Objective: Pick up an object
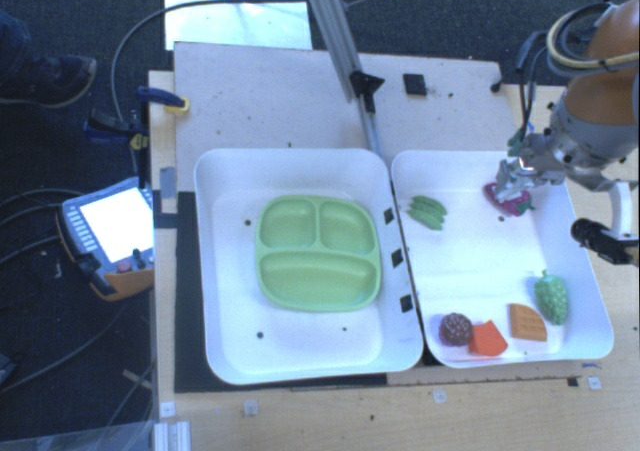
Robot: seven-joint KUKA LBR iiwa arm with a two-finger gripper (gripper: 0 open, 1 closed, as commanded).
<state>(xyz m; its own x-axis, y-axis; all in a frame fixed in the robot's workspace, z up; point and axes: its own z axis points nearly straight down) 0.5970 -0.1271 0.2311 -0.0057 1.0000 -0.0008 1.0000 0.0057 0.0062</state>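
Step in hand: I judge that I am at the approach or the first closing on one object, in the upper right part of the frame.
My end effector (517, 182): it is low over the right bin (480, 269), near the bin's far wall; whether it is apart or together I cannot tell, the wrist covers it from this view.
Task's thing: a small purple object (512, 202) lies directly under my end effector, touching it or almost; I cannot say that I hold it.
How to do it well: I should come straight down and centre over the purple object, because it is close to the bin wall and can slide against it. I should close slowly and lift only a little first, to check the object comes with me.
Risk: the object is small and partly hidden, so the grip may close on nothing.
Other objects in the right bin: a green pea pod (427, 211) at the upper left; a green bumpy piece (551, 298), an orange wedge (526, 323), a red piece (489, 339) and a dark round piece (456, 328) along the lower edge, all well apart from me.
Left bin (235, 239): it holds a green divided plate (320, 251).
Writing and labels: none that I can read; the lit screen of the pendant (108, 234) at the left edge is too blurred.
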